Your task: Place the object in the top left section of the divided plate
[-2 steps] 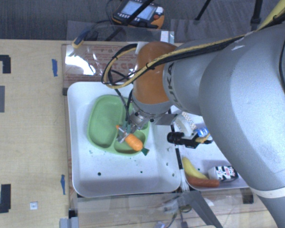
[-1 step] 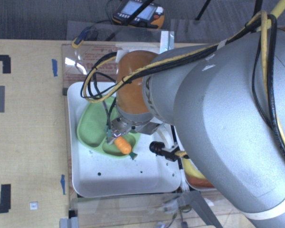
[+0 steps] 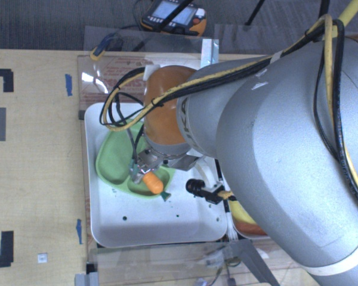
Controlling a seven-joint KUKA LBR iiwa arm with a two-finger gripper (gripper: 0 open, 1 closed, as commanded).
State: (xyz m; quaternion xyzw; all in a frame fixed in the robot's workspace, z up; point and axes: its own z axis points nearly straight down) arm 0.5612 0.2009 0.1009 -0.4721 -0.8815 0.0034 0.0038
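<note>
Pale wooden worktop (image 3: 36,177) carries a shallow white bin (image 3: 161,222), with a green divided plate (image 3: 110,157) lying in its left part. From the right, the grey arm (image 3: 274,130) reaches over it. Its hand (image 3: 141,173) sits above the plate's lower edge, touching an orange carrot-like object (image 3: 153,183); whether it is gripped, I cannot tell.

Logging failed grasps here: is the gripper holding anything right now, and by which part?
Cannot be told. The gripper sits right at the orange carrot-like object over the green divided plate, but the arm hides any grip.
</note>
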